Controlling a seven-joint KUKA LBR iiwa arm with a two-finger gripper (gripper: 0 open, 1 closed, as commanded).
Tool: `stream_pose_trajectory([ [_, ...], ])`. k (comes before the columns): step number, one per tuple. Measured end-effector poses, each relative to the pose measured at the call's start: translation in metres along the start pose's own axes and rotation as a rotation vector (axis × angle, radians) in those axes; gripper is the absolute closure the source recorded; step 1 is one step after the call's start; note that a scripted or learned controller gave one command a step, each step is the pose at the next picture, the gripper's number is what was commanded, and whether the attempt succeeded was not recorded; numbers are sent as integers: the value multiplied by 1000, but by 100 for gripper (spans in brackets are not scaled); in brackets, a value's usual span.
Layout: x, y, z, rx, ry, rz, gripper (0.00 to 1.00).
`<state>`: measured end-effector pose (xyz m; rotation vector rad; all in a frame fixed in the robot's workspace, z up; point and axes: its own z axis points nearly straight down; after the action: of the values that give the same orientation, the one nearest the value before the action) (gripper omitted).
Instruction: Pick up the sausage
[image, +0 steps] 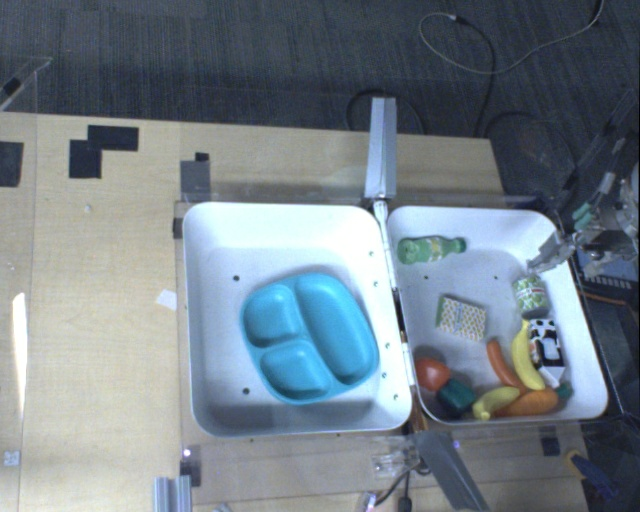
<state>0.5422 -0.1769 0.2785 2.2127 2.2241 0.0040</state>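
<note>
My tool (552, 252) hangs over the far right rim of the right bin (500, 222), its metal tip blurred; I cannot tell how it is set. The sausage (501, 363) (a short orange-red piece) lies near that bin's front, tilted, just beside a yellow banana (527, 355) and near a tomato (432, 373). Also in this bin: a green bottle (430, 248) at the back, a patterned packet (461, 318) mid-floor, a small can (530, 295) below my tool, a black-and-white carton (546, 345) and a carrot (528, 402). The left bin (215, 240) holds a blue divided plate (309, 334) on the pale counter (90, 330).
</note>
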Motion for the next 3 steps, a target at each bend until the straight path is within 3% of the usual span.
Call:
stream_pose_trajectory([
  [1,12,-32,107,2,1,59,0],
  [2,37,-50,182,-4,1,7,0],
  [3,9,-48,123,0,0,193,0],
])
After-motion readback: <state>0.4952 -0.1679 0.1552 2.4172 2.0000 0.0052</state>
